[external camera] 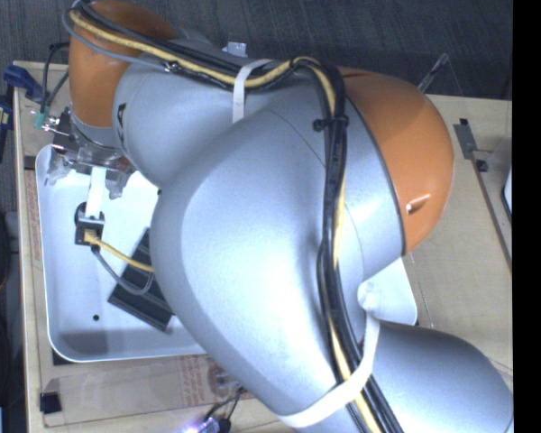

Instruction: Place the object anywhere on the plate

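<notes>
One grey arm point(279, 242) takes up most of the camera view. It enters from the lower right and sweeps up and left across the surface point(469, 206). Its broad link lies slantwise over the middle, with an orange joint cover point(419, 165) at the right. It bends at the top left, where the orange band point(99, 57) sits above the wrist. From there the wrist points down into the left white bin point(59, 269). A black and yellow cable bundle point(329, 197) runs along the arm, held by white straps.

The gripper point(104, 186) hangs over the upper left part of that bin. Whether it is open or closed cannot be told from here, and nothing can be made out in its grasp.

A dark flat rectangular object point(140, 294) lies tilted on the bin floor, below the gripper in the view and apart from it. The arm hides its right side. A thin yellow cable point(117, 253) runs from beneath the gripper towards it.
</notes>
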`<state>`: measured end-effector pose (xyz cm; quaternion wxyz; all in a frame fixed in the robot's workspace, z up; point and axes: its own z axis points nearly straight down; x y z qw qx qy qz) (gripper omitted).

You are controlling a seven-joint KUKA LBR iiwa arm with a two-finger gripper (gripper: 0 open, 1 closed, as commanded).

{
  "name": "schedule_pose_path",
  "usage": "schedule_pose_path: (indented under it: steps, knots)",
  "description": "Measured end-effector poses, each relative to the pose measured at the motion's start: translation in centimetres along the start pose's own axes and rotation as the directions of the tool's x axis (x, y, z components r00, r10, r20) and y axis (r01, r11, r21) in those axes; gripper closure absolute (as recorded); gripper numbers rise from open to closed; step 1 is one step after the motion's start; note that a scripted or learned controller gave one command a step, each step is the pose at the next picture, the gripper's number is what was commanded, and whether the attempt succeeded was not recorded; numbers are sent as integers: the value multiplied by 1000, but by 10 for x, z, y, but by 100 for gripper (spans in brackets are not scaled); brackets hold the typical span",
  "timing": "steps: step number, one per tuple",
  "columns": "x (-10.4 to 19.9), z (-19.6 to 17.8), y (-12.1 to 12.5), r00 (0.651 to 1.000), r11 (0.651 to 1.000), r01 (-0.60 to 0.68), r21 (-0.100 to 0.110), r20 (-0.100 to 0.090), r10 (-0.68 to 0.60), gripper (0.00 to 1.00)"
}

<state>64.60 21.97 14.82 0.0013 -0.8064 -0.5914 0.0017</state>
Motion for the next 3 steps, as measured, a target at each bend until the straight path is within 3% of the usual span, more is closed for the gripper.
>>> schedule_pose_path:
  steps: [1, 2, 3]
  knots:
    - [-93, 58, -5, 916, 916, 402, 2, 1, -402, 0]
    - [-44, 57, -46, 1000, 1000, 17, 0, 0, -17, 0]
    - [-88, 57, -107, 999, 999, -55, -2, 0, 55, 0]
